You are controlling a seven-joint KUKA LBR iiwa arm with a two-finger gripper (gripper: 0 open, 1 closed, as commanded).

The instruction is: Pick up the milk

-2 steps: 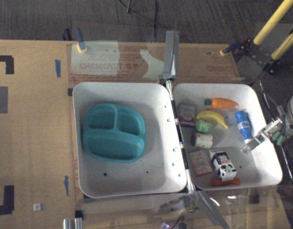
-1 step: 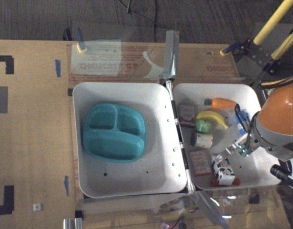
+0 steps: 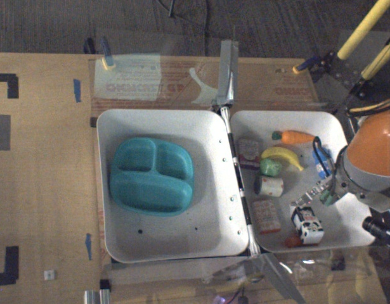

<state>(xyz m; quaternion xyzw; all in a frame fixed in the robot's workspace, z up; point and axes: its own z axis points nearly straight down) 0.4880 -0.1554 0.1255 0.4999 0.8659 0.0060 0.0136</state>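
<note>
We see the milk (image 3: 307,224), a small black-and-white carton, lying in the lower part of the right bin (image 3: 347,233), close to its front wall and just beside a small red item (image 3: 293,240) at its lower left. The arm (image 3: 370,154), with its orange band, reaches in from the right, and the jaws (image 3: 316,192) hang just above and slightly right of the carton, not yet around it; we cannot tell from this slanted view whether they are released or clenched, since the metal parts blur together. Nothing sits between them that we can make out. Around the target the bin is crowded: a white cup (image 3: 269,185) and a green object (image 3: 270,166) to the upper left, a banana (image 3: 281,156), a carrot (image 3: 295,136), a brownish packet (image 3: 266,215) to the left, and a blue-and-black item (image 3: 319,159) near the arm. The left bin (image 3: 118,233) holds a teal divided tray (image 3: 151,175), well apart from the action. We judge the approach unfinished, and the risks lie in the descent. The carton appears tilted, so the jaws may close on a corner and squeeze it out sideways. Its closeness to the front wall leaves little room for one finger, and a misjudged drop could pin the carton or nudge it against the red item. A poor alignment would likely close on air.
</note>
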